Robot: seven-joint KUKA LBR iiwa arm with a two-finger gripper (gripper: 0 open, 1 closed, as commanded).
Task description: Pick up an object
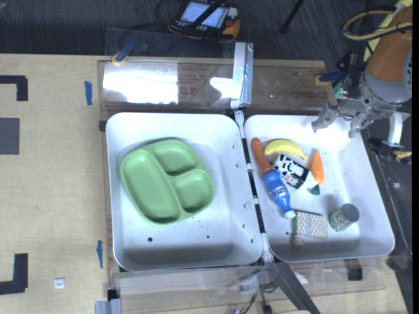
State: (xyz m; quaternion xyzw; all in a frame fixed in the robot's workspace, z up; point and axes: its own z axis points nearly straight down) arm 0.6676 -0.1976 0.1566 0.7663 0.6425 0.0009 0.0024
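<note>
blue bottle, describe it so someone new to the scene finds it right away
Look in the right bin, near its left wall. The blue bottle lies slanted below the banana. It is the bin's one blue thing, beside an orange carrot.

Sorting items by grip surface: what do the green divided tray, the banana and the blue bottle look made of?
Green divided tray: likely moulded plastic, matte, uniform colour. Banana: probably a plastic toy; smooth, faint sheen, though too small to be sure. Blue bottle: seemingly glossy plastic, with a light cap.
</note>
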